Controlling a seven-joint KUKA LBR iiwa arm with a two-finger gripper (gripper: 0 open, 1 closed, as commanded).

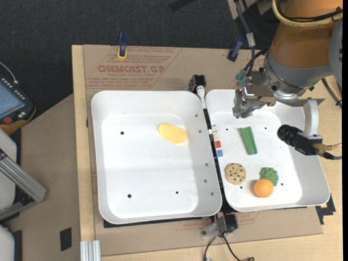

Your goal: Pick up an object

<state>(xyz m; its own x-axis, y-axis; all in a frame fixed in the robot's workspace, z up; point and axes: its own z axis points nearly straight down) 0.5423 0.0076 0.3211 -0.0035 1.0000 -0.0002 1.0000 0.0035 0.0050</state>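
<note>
4 objs R bin (pixel 312 192) | gripper (pixel 243 111) above green stick (pixel 248 140)

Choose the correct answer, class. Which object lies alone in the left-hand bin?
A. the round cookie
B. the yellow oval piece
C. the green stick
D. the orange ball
B: the yellow oval piece is the one object in the left bin, while the orange ball, green stick and cookie all lie in the right bin.
</note>
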